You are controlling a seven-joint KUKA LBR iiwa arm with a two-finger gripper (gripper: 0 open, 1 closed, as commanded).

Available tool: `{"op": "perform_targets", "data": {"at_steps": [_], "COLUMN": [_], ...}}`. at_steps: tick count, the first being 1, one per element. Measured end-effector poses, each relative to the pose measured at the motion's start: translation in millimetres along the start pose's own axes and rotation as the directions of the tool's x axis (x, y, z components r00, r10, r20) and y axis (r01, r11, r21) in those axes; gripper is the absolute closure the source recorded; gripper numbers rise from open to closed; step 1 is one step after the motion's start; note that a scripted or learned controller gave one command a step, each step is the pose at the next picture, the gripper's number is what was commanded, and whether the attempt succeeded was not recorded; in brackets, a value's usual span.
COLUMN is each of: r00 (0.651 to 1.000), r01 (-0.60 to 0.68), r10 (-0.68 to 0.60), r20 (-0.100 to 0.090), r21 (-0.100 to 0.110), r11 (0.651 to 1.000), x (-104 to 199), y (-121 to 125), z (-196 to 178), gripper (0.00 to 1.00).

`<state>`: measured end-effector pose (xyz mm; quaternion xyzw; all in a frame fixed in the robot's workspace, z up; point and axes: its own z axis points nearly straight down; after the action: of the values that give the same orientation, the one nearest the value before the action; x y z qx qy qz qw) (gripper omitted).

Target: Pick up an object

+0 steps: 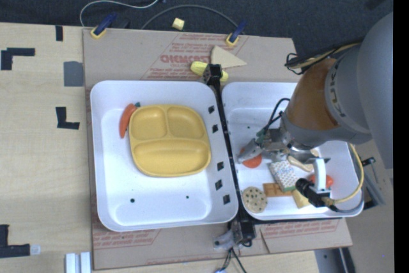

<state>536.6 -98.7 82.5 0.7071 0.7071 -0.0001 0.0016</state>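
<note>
Two white bins sit side by side on cardboard. Left bin: a yellow divided plate, with an orange carrot touching its upper-left edge. Right bin: the arm reaches in from the right and hangs low over the middle. Its gripper sits just above a small red piece; whether it is open or closed, I cannot tell. Near the front wall lie a round cookie, a tan cracker beside it and a patterned packet. A black clip sits where the bins meet.
</note>
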Motion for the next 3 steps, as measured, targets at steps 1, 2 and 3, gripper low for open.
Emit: {"op": "perform_targets", "data": {"at_steps": [1,2,3], "r00": [1.0,1.0,1.0], "r01": [0.003,0.001,-0.005], "r10": [-0.003,-0.001,0.005], "r20": [-0.001,0.0,0.001], "r21": [-0.003,-0.004,-0.004], "r11": [1.0,1.0,1.0], "x": [0,1,-89], "y": [74,23,-21], "z": [-3,-4,-5], "gripper": [0.0,0.0,0.0]}}
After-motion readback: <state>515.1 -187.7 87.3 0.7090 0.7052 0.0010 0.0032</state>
